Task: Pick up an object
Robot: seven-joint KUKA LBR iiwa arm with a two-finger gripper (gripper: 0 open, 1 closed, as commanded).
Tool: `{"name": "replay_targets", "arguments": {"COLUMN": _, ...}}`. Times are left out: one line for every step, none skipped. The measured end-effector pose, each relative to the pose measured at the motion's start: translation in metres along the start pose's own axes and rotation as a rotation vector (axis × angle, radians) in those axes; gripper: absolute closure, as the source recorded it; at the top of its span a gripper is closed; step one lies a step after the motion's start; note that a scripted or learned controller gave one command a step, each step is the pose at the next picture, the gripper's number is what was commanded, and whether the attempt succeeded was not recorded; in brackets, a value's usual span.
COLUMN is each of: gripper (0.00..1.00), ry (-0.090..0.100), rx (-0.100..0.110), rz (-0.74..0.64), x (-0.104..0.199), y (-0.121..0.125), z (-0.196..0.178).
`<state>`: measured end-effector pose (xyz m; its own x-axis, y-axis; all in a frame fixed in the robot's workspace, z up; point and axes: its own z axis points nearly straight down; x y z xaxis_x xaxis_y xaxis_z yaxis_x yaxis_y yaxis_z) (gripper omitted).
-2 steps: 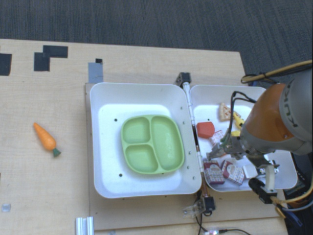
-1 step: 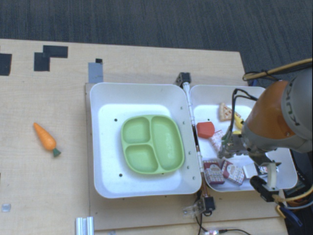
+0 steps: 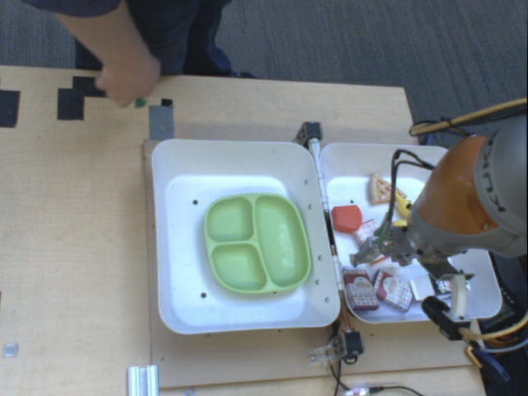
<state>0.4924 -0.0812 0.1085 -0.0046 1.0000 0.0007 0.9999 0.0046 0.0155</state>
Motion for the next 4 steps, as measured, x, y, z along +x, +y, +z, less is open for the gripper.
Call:
{"name": "replay_targets", "arguments": {"gripper": 1.0, "ry": 0.001, "rx": -0.003, "rz": -0.003, "x": 0.001, "y": 0.002, "z": -0.01}}
{"name": "replay_targets", "arguments": {"gripper": 0.0, "ry": 0.001, "rx": -0.003, "rz": -0.002, "x": 0.001, "y": 0.002, "z": -0.01}}
{"name": "replay_targets", "arguments": {"gripper": 0.0, "ry": 0.0, "rx": 0.009, "rz": 0.003, "x": -0.008, "y": -0.003, "z": 0.022}}
{"name": "replay_targets", "arguments": {"gripper": 1.0, "ry": -0.001, "rx": 0.003, "rz": 0.0, "x": -0.008, "y": 0.0, "z": 0.01}}
